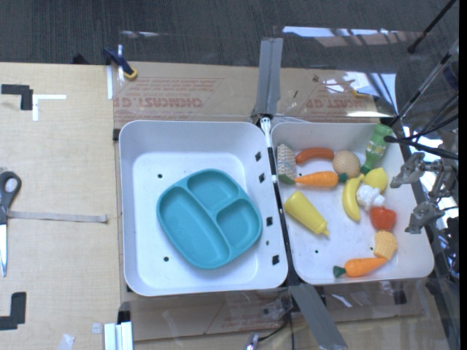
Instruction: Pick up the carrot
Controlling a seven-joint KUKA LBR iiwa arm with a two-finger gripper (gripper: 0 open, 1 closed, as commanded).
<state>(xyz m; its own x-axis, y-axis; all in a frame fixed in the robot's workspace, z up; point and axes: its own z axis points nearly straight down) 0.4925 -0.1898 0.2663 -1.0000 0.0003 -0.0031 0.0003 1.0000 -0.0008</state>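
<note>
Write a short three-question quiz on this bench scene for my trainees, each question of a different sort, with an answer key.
1. True or false: the blue plate lies in the left bin.
2. How many carrots are in the right bin?
3. What lies right beside the upper carrot, on the side nearer the left bin? A) yellow bottle B) corn cob C) banana

Key: 1. True. 2. Two: the upper one and another near the front wall. 3. B.
</note>
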